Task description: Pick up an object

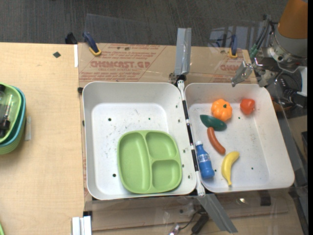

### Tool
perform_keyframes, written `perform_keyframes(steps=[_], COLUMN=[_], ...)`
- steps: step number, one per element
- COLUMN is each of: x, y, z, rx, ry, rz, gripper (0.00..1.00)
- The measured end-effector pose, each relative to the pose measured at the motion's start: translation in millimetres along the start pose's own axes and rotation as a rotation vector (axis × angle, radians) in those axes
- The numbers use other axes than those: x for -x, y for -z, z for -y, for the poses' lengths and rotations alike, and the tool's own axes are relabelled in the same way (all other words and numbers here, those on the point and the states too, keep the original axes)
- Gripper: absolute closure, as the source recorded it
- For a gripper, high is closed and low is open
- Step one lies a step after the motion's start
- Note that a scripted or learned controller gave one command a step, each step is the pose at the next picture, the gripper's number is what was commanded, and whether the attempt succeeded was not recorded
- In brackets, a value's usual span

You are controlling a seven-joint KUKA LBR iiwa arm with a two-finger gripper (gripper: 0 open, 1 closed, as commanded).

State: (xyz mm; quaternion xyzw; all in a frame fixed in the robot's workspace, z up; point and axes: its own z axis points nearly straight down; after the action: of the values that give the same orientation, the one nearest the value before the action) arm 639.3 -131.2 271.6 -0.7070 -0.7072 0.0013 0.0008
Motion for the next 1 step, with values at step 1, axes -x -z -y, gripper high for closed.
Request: perform_keyframes(steps=[1], x=[0.6], y=[8.3], z=[-0.3], rx=[-0.001], ry=[0.002], rz=[0.001], gripper=[1.0])
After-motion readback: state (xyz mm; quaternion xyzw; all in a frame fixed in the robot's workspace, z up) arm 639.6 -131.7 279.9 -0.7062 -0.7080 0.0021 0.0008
